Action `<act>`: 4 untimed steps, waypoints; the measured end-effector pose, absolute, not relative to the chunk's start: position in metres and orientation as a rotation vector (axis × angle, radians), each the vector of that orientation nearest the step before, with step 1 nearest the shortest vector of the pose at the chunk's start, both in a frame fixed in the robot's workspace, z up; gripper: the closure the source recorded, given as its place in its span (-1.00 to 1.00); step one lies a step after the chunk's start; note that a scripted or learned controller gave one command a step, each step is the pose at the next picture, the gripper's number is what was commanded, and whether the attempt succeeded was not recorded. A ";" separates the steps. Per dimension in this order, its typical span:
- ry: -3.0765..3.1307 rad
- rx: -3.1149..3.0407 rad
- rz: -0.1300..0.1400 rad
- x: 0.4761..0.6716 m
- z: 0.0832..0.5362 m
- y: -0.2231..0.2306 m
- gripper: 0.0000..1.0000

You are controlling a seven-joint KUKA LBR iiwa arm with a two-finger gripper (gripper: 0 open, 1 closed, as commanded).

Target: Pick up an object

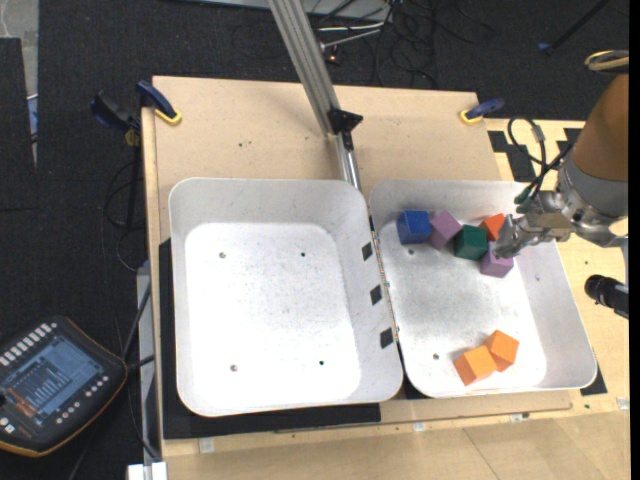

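Under the claw (505,243), grip state unclear, a purple block (496,262) sits, seemingly skewed to the bin's wall (566,298).

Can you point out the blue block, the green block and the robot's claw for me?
blue block (412,227): camera view, its top face.
green block (471,242): camera view, its top face.
claw (507,245): camera view, between its fingertips.

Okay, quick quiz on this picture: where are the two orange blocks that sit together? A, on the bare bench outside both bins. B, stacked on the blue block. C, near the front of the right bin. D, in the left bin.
C: the two orange blocks lie side by side near the front edge of the right bin, well apart from the blue block in the cluster farther back.
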State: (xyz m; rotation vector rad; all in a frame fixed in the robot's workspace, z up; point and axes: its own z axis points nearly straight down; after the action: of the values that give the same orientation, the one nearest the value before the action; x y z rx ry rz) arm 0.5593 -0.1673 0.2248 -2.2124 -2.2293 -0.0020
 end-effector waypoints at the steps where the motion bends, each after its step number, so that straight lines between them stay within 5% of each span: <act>1: -2.229 -2.212 -0.002 0.571 0.220 -0.123 1.00; 4: -2.231 -2.212 -0.003 0.597 0.211 0.017 1.00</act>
State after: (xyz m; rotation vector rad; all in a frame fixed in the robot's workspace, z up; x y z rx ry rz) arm 0.5966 0.0175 0.2105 -2.2116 -2.2305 -0.0026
